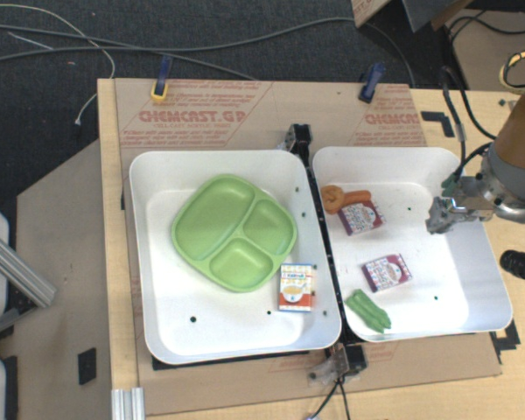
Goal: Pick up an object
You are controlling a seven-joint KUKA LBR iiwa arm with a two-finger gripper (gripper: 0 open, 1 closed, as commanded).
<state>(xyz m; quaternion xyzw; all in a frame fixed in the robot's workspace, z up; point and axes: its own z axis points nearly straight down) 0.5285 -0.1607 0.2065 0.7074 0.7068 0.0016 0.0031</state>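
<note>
The gripper [439, 218] hangs over the right bin [472, 318], at the frame's right; whether its fingers are apart or together I cannot tell. Nearest it lie two purple packets [360, 218] [386, 272], centre-right: probably light, flat and a bit slick, best pinched across the short sides. The green pod [368, 311] below looks soft. The left bin [149, 261] holds a green tray [234, 232] and a small carton [296, 287].
</note>
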